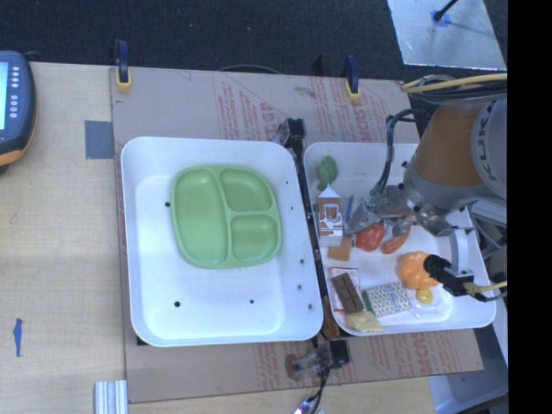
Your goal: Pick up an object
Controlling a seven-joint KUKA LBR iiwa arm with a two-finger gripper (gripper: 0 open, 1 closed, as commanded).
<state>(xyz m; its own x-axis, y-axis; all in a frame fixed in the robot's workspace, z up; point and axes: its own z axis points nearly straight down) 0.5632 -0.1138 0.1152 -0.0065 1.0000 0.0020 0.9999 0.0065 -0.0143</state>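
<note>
- Two white bins are seen side by side on the bench; the left bin (147,309) holds a green divided plate (227,216), lying flat toward its far half.
- The right bin (470,316) is crowded with small objects: a green piece (326,172) at the far end, a small carton (329,215), a red piece (370,236), an orange object (415,270), a brown bar (346,291) and a checked packet (387,300).
- The arm is extended from the right over the right bin, and the gripper (398,216) is held low among the objects, near the red piece.
- Whether anything is grasped, or whether the tool is released or clenched, cannot be told.
</note>
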